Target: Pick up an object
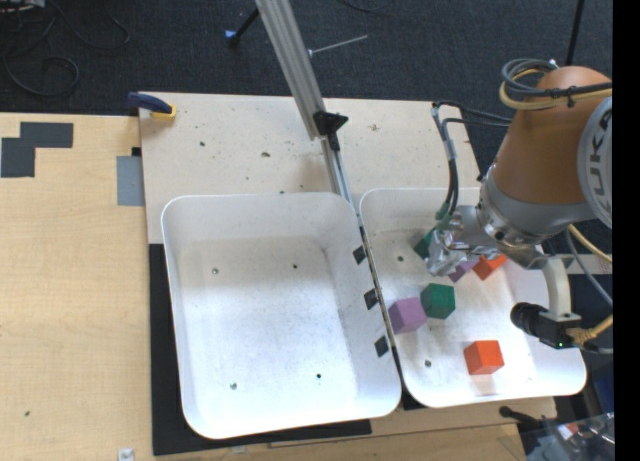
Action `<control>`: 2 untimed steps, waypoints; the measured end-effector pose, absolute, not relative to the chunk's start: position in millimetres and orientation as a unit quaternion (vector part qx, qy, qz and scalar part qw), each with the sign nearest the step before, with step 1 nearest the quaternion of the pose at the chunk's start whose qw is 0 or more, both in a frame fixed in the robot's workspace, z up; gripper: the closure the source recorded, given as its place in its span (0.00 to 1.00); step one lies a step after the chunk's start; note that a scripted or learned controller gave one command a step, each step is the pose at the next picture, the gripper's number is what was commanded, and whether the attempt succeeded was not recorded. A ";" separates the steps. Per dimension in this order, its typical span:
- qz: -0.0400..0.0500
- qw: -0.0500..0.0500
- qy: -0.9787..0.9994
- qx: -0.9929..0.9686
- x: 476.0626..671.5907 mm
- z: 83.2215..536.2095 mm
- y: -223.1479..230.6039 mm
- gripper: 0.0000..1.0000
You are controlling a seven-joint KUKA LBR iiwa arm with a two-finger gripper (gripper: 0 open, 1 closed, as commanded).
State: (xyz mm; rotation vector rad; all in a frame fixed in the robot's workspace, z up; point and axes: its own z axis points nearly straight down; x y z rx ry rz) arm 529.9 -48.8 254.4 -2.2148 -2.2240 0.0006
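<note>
Our two-finger metal gripper (447, 252) sits low in the right-hand shallow white bin (560, 379), over a tight huddle of small blocks near that bin's upper middle. We cannot tell what state the tool is in, and we see no block that is clearly lifted.

Right at the tool, a small dark green piece (425, 245) peeks out on its left, while a small purple piece (462, 270) and a small orange block (489, 267) lie against its right side, partly hidden by the wrist. That crowding is our main worry: we judge that a closing tool could catch two pieces at once, pinch only a corner, or shove one sideways so that nothing comes up. Because the arm covers this cluster, a poor grip would also be hard for us to spot.

Just below the tool stand a dark green cube (438, 300) and a pale purple cube (407, 314), touching each other and close to the divider (368, 267) between the bins; a nudge could wedge the purple one against that wall. A bright orange cube (484, 357) sits apart, nearer the front edge, and looks to us the easiest target.

We count six blocks: two green, two purple, two orange, all in the right bin. Two bins in all, including the left-hand shallow white bin (200, 349).
</note>
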 end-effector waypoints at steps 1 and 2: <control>0.001 0.003 -0.708 -0.706 531.3 236.8 2.2 1.00; 0.001 0.002 -0.709 -0.705 538.2 242.4 52.5 1.00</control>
